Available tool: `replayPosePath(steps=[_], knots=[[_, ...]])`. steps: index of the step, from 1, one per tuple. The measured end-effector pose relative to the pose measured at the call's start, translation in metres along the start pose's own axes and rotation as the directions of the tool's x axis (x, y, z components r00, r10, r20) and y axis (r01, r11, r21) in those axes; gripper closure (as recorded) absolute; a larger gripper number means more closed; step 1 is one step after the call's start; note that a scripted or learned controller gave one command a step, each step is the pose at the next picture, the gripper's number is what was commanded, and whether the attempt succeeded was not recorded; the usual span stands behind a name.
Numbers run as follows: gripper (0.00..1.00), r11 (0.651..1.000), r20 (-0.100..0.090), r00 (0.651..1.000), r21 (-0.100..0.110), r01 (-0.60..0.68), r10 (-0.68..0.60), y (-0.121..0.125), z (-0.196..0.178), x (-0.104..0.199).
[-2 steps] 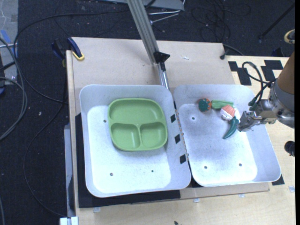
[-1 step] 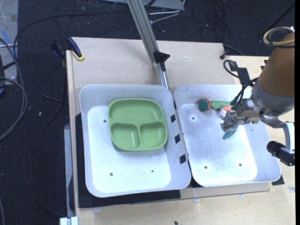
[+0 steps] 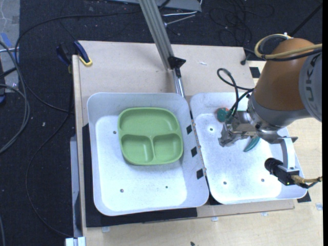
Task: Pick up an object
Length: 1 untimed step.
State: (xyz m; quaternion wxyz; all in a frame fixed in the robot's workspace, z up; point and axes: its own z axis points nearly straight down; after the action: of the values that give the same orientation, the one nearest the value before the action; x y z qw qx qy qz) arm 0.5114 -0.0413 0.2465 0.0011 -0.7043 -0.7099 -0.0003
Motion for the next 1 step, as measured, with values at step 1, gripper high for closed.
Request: replayPosePath(steps=[1], knots=[[1.0, 1.0, 0.0, 1.0, -0.001, 0.001, -0.001, 0.0017, -0.0038, 0.0582]])
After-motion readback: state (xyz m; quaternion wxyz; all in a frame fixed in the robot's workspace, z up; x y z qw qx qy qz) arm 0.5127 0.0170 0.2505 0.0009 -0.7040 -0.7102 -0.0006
